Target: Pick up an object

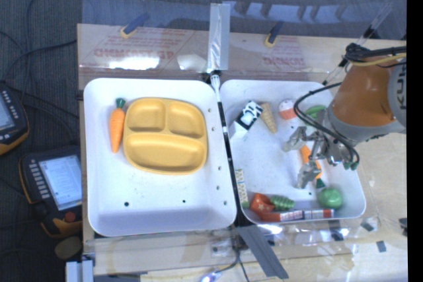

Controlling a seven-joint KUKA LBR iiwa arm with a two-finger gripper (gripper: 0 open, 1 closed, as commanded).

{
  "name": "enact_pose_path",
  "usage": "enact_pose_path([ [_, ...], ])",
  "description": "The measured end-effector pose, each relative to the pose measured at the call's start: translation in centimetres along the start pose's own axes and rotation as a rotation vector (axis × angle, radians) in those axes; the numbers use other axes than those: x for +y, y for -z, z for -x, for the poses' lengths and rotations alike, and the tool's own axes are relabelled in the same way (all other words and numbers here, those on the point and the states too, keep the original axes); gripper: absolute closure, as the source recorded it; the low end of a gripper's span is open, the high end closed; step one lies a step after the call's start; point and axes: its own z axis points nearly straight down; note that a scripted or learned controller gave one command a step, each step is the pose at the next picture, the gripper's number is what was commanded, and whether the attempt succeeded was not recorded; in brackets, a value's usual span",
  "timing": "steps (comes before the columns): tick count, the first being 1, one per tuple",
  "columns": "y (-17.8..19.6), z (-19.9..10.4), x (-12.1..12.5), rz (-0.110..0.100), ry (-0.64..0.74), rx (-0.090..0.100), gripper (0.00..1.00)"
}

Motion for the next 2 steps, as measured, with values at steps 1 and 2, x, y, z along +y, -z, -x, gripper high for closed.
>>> enact_pose_path([
  [1,1.1,0.2,0.1,-0.003,0.002,-0.004,1.00],
  [2,10.0,0.4,5.7,0.002,-0.057,-0.001,1.00],
])
